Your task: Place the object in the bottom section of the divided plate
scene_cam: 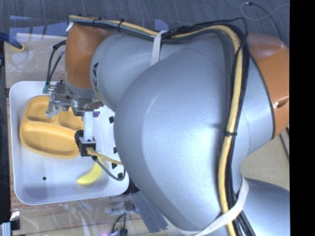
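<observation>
A yellow divided plate (47, 134) lies in the left part of the white bin (49, 193). A curved yellow object like a banana (91, 176) rests on the bin floor just below and to the right of the plate, outside it. My gripper (55, 103) hangs over the plate's upper right section, close to its rim. The wrist and arm body hide the plate's right edge and part of the yellow object.
The grey arm (197, 122) with its orange band (78, 53) and cable covers the middle and right of the view, hiding the second bin. A small dark speck (44, 178) lies on the bin floor. The bin's walls are close around the plate.
</observation>
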